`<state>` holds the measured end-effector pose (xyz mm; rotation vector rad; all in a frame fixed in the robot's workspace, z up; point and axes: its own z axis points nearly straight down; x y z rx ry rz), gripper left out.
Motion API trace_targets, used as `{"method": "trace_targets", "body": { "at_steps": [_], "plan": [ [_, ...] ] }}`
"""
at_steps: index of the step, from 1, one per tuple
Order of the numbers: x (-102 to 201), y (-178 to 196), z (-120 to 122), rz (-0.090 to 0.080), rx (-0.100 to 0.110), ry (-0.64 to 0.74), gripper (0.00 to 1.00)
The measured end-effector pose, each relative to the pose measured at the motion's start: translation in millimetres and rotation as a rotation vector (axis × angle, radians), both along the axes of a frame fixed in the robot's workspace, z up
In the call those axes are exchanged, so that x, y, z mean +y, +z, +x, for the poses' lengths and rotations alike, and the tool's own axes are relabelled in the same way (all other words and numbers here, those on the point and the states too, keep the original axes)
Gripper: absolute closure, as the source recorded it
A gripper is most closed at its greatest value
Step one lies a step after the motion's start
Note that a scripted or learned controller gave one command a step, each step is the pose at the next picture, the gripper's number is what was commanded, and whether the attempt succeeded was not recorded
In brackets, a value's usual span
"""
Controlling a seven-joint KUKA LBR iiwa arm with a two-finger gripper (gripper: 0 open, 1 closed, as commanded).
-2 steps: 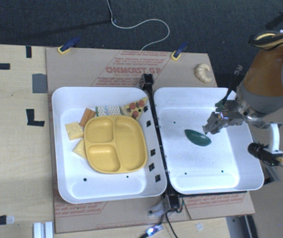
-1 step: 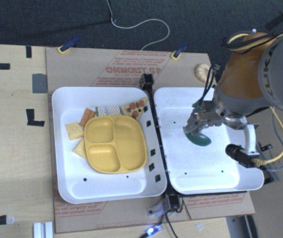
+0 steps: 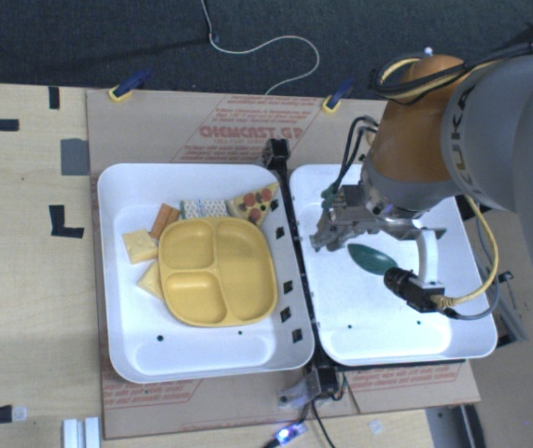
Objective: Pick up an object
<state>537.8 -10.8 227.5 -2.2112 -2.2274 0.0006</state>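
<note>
A dark teal, leaf-shaped object lies in the right bin, near its middle. My gripper hangs low over that bin's left part, just left of the teal object and close to the divider between the bins. The grey wrist and the orange band of the arm cover the bin's back right part. I cannot tell whether the gripper touches the teal object.
The left bin holds a yellow divided plate, tan blocks, an orange block and a pizza-like toy along its back. A black connector on a yellow cable hangs from the arm over the right bin.
</note>
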Motion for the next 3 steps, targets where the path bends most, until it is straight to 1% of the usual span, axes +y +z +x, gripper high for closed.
{"method": "trace_targets", "body": {
  "at_steps": [1,2,3],
  "plan": [
    [-4,6,8,-0.002,-0.001,-0.005,1.0],
    [-8,-12,16,-0.003,0.001,-0.007,1.0],
    [2,-5,2,-0.002,0.001,-0.006,1.0]
  ]
}}
